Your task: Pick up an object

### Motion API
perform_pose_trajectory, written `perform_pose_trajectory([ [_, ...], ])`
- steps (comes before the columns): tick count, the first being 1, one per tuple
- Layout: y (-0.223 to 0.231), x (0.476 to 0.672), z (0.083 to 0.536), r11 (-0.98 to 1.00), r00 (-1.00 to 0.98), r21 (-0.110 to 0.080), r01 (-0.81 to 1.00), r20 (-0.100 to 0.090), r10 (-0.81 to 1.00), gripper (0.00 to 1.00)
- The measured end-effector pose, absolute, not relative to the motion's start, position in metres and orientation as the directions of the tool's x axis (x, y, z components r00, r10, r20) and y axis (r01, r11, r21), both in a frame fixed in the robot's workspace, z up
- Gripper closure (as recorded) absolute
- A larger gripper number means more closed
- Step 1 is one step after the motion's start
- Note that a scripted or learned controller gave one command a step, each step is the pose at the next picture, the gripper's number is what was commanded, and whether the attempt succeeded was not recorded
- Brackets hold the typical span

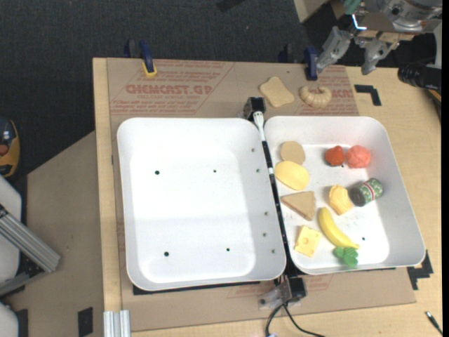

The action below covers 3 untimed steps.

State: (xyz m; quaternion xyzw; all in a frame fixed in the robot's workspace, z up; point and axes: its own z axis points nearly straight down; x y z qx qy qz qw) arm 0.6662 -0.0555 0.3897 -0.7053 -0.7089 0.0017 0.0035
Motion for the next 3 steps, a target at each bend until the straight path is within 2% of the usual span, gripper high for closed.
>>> perform_pose_trajectory([
  [1, -0.059, 0.667, 0.406, 0.002, -0.002, 0.005, 1.0, -0.002, 1.0, 1.0],
  [2, -0.047, 0.656, 0.543, 0.003, -0.003, 0.019, 1.0, -0.002, 1.0, 1.0],
  [3, -0.142, 0.643, 0.536, -0.01, 0.01, 0.004, 1.0, -0.005, 1.0, 1.0],
])
